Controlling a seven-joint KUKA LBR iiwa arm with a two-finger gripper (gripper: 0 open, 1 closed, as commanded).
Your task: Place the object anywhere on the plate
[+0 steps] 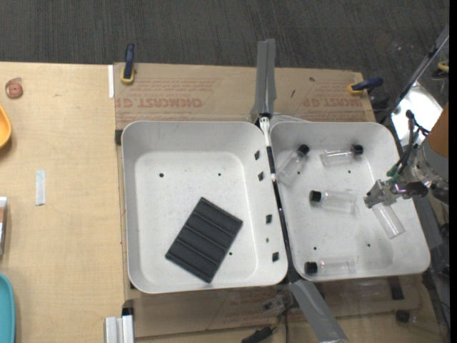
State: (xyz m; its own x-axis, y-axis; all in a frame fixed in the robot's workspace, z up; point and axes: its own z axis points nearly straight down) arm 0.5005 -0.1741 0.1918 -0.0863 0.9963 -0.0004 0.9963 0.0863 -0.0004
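A black ridged rectangular plate (pixel 205 239) lies tilted on the floor of the left bin (pixel 143 145). Several clear vials with black caps lie in the right bin (pixel 371 131): one at the upper left (pixel 291 163), one at the top (pixel 338 155), one in the middle (pixel 333 201), one at the front (pixel 330 267). My gripper (pixel 384 195) hangs over the right side of this bin. A clear vial (pixel 390 222) lies slanted just below it, touching or very close to the gripper's tip. I cannot tell whether it is held.
A grey divider bar (pixel 265 84) runs between the bins. Blue and yellow clamps (pixel 128 64) (pixel 365 86) pin the cardboard sheet behind them. The wooden bench at the left carries small items, with an orange object (pixel 3 128) at its edge.
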